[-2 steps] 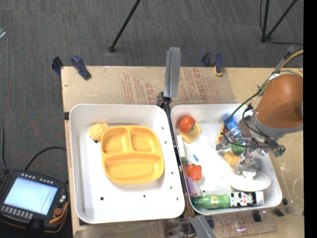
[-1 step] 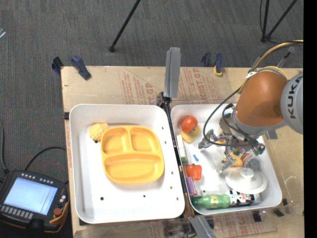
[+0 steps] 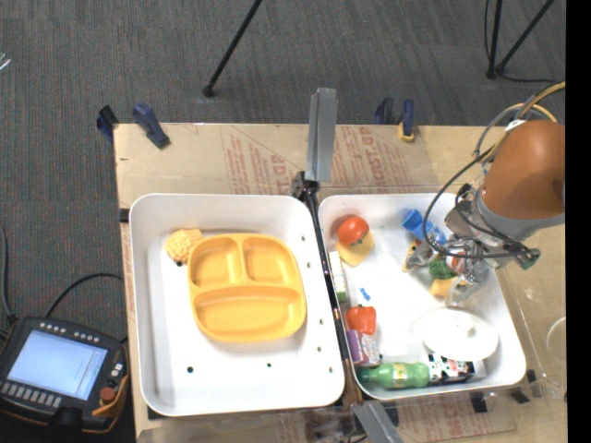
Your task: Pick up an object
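My gripper [image 3: 446, 271] is low in the right bin [image 3: 513, 340], near its right wall, under the orange-banded wrist [image 3: 523, 169]. Its two fingers stand apart and open, straddling a cluster of small toys: a green and red piece [image 3: 444, 268] and a yellow piece [image 3: 441, 288]. Nothing is lifted. A blue toy [image 3: 413, 219] lies just behind the gripper. Further left sits a red tomato-like toy [image 3: 352, 230] on a yellow base.
The right bin also holds a white round lid [image 3: 454, 332], a green bottle [image 3: 399, 374] along the front wall, and a red pepper [image 3: 361, 319] by the left wall. The left bin [image 3: 157, 340] holds a yellow divided plate [image 3: 247, 284] and a yellow knobbly toy [image 3: 182, 243].
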Action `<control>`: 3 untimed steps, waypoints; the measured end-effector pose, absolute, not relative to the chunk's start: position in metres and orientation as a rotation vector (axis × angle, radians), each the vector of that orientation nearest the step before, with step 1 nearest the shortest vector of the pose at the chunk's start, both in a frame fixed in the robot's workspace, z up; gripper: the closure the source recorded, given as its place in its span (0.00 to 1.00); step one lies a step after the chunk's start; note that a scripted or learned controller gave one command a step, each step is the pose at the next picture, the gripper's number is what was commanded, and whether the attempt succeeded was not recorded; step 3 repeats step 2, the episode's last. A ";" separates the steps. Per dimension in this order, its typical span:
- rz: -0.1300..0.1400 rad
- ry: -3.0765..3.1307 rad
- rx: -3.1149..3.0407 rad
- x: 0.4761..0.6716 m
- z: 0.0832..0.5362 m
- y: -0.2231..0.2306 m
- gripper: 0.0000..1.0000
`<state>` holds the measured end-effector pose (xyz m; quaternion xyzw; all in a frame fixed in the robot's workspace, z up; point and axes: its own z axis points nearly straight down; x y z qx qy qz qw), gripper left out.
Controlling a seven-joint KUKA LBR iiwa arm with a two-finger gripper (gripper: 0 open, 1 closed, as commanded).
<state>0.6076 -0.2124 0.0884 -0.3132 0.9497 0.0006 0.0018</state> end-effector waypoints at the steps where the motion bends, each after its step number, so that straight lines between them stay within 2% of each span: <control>1: 0.006 2.979 -0.975 0.608 0.098 -0.212 1.00; 2: -0.009 2.987 -0.917 0.612 0.229 -0.145 1.00; 3: -0.009 2.987 -0.917 0.612 0.229 -0.145 1.00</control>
